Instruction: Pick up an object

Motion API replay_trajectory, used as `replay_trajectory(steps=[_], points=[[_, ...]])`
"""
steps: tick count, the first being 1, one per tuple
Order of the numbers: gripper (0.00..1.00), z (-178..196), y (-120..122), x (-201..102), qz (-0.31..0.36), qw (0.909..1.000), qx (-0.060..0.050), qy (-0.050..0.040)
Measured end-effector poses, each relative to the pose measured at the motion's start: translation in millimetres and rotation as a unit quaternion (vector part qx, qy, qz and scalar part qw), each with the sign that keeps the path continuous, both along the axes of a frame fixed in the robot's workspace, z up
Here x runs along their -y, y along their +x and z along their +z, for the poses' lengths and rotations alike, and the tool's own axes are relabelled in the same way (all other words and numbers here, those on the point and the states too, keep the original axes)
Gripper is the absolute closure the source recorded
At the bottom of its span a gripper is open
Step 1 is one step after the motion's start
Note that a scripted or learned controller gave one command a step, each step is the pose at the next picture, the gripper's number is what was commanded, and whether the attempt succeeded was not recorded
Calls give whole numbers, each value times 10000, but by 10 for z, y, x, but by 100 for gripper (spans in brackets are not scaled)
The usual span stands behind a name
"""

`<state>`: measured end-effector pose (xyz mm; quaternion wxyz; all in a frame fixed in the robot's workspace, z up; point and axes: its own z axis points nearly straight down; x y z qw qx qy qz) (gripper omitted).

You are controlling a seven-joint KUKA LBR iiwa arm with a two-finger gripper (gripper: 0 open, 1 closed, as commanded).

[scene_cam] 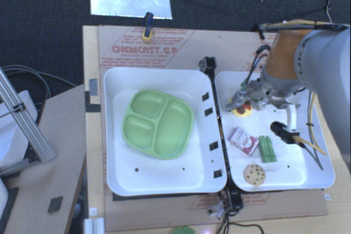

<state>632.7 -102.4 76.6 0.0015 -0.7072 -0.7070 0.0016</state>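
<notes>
Cookie (254, 174) by the right bin's (305, 167) front edge. Gripper (239, 103) sits right over the yellow-red toy (242, 112) near the bin's back-left corner. Can't tell whether it's spread or closed.

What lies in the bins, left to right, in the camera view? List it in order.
Green divided plate → red-and-white packet → green sticks. The yellow toy and the cookie overlap the packet sideways, so they are left out.
</notes>
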Motion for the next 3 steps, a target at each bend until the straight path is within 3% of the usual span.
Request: replay_trajectory(steps=[1, 2, 3], points=[[100, 241, 59, 9, 6, 10000, 65, -11], [100, 1262, -400, -677, 54, 10000, 69, 16], [100, 1310, -396, -633, 24, 10000, 53, 4]])
